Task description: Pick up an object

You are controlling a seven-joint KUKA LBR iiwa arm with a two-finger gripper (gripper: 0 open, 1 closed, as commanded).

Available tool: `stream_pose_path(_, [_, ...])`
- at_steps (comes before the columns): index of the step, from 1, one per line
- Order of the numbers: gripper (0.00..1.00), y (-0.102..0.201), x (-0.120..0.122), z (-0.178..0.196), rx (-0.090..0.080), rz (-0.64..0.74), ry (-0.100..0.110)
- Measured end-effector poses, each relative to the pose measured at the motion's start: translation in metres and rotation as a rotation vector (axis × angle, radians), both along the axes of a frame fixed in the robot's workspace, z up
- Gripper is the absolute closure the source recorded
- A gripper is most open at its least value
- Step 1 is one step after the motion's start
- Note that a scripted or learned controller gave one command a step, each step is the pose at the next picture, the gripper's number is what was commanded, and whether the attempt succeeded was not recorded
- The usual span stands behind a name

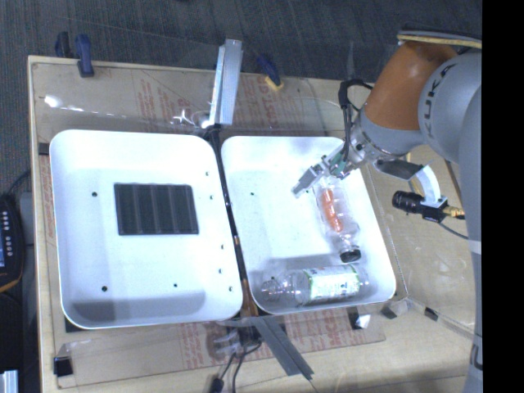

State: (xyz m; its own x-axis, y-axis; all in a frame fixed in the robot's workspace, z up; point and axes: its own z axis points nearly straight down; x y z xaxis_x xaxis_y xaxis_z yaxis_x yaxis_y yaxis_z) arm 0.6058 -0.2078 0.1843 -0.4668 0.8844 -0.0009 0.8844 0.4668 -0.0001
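In the right bin [270, 211] lie two clear plastic bottles. One bottle with orange contents and a black cap [336, 216] lies lengthwise near the bin's right wall. The other bottle, with a white and green label [315, 286], lies across the bin's near edge. My gripper [318, 175] reaches in from the right and hangs over the upper end of the orange bottle, fingers pointing left and down. I see nothing between them.
The left bin [74, 219] holds a dark ribbed rectangular tray [155, 209]. A metal bar [224, 84] stands up behind the join of the two bins. Blue clamps [82, 53] sit at the bench's back edge. A black cable plug [417, 204] hangs beside the arm.
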Motion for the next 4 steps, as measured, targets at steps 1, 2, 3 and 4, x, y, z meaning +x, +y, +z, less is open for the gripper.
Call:
stream_pose_path(1, [0.0, 0.0, 0.015, -0.019, -0.001, 0.052, -0.002])
stream_pose_path(2, [0.0, -0.001, -0.024, -0.053, 0.001, -0.006, 0.002])
stream_pose_path(3, [0.0, -0.001, -0.052, -0.081, 0.004, -0.296, 0.006])
stream_pose_path(4, [0.0, -0.002, -0.038, -0.027, 0.001, -0.147, 0.001])
